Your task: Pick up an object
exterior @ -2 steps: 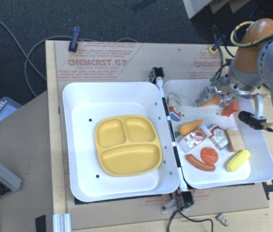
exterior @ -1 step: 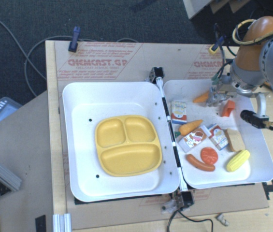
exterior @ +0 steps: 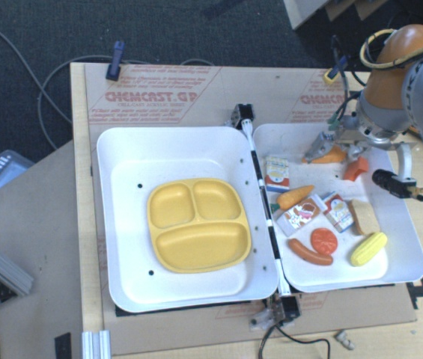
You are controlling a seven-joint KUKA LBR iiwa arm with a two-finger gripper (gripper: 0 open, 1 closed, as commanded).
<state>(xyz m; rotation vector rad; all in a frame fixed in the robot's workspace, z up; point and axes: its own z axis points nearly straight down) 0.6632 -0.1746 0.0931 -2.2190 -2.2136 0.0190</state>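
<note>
Gripper low in right bin's far corner, over an orange toy piece; opening we cannot tell. We judge the piece light, stiff, slick plastic; pinch across its narrow middle.

Dark carpet floor, thin cable across it, brown bench board

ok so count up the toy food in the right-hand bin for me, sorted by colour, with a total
Orange: 2, a carrot and a piece by the claw
Red: 3, tomato, sausage, small piece
Yellow: 1, corn cob
Tan: 1, bread slice
Printed cartons: 3
Total: 10
</note>
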